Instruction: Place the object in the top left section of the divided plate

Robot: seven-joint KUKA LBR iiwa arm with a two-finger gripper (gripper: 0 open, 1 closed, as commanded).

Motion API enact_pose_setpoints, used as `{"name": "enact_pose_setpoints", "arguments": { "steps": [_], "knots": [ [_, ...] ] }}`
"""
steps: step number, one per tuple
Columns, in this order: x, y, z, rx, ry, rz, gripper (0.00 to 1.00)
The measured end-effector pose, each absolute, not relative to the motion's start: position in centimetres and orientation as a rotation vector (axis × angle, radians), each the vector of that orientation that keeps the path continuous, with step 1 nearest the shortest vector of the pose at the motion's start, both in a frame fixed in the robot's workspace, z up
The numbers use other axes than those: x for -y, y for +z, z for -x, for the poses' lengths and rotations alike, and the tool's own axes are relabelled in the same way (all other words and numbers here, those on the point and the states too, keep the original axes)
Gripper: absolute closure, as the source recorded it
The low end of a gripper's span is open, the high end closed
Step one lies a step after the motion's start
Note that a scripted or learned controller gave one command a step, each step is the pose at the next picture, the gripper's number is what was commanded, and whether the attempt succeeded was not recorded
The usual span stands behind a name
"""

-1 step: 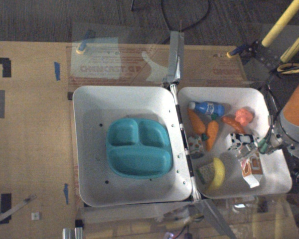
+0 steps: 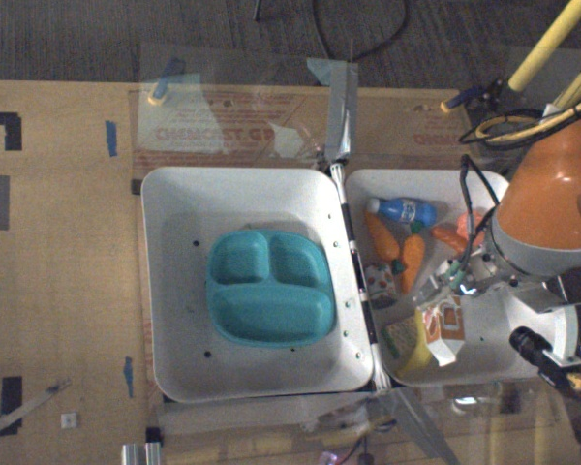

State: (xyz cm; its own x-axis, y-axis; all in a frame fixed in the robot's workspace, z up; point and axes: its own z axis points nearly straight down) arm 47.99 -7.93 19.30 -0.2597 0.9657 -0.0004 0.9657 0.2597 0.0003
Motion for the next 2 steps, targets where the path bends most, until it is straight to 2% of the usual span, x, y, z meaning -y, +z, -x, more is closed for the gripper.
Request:
{"name": "enact_pose_setpoints", "arguments": {
  "steps": [1, 2],
  "knots": [
    [3.6, 20.6, -53.6, -2.596, 0.001, -1.765, 1.0],
    [-3.7, 21.4, -52.3, -2.643, -0.001, -1.701, 1.0]
  ]
}}
